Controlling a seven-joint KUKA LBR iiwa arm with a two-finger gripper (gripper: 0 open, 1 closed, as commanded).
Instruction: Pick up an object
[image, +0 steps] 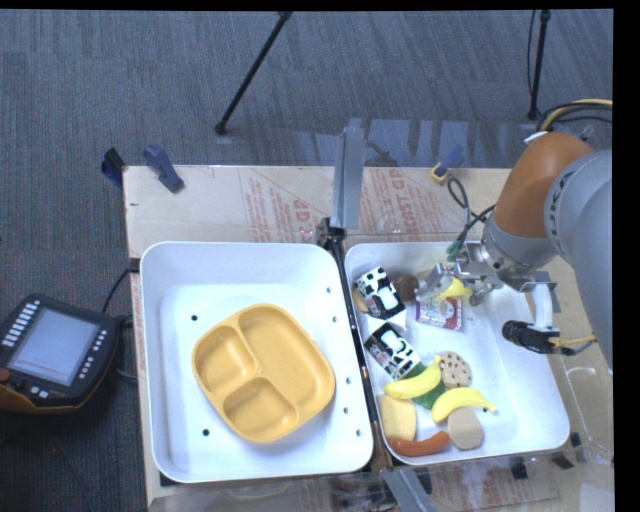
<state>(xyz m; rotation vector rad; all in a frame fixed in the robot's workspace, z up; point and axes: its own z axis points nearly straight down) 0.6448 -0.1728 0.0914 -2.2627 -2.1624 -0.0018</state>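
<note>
Metal jaws (447, 283), spread unclear, over glossy packet (440, 313) in white bin (540, 400)

Your grey arm with its orange band (540, 185) reaches in from the right, wrist bent downward. Its two-finger metal gripper (452, 282) hangs low, pointing left.

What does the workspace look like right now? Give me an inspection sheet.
Surface: two shallow white bins, left bin and right bin.
Job's things: toy food piled in the right bin, including yellow plastic bananas, a speckled round cookie, an orange sausage, two black-and-white cartons.
Clutter: yellow sectioned plastic tray in the left bin.
Gripper: gripper low over the right bin's far end.
Cables: yellow cable behind arm.
Surroundings: teach pendant on carpet.
</note>
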